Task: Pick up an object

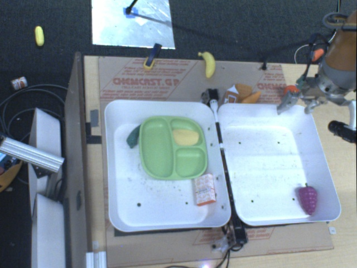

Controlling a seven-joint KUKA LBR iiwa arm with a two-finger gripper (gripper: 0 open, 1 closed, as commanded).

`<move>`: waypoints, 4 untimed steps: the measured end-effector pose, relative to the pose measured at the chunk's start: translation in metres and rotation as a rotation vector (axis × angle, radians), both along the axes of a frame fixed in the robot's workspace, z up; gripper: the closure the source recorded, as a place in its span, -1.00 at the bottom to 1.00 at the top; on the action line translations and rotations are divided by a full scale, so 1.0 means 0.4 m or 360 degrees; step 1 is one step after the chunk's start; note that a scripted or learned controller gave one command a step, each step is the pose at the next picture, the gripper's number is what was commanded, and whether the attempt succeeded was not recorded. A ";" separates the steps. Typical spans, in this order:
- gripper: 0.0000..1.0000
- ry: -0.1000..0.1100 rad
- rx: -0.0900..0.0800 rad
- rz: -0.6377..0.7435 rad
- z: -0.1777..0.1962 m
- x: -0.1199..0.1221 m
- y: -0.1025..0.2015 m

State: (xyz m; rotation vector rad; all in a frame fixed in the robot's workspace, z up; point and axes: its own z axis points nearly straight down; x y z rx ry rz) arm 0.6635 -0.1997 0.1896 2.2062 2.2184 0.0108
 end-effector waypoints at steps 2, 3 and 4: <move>-1.00 -0.0003 0.0000 0.0001 -0.022 -0.052 0.091; -1.00 0.0027 0.0008 -0.0013 -0.274 -0.144 0.021; -1.00 -0.0004 0.0000 0.0004 -0.005 0.025 0.058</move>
